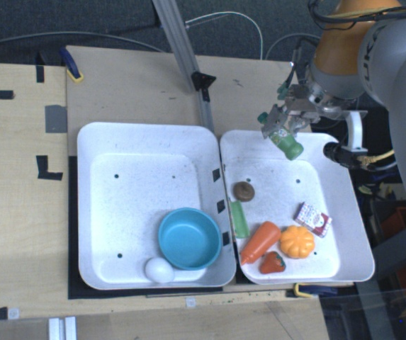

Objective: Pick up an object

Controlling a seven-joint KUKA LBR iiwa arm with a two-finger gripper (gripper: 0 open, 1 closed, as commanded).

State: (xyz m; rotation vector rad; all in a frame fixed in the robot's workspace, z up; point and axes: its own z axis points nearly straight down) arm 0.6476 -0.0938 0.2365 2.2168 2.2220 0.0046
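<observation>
The gripper (282, 129) is hanging above the right bin's (344, 190) far edge, clenched around a green bottle (288, 145) that is tilting clear of the bin floor, probably because it is being lifted away from the other toys.

1. You have a small green object (288, 146), cylinder-shaped and tilted, sitting between the fingers of the gripper (282, 134).
2. It hangs above the far edge of the right bin (351, 211), raised off the bin floor.
3. Its pale green end points down and toward the right.
</observation>
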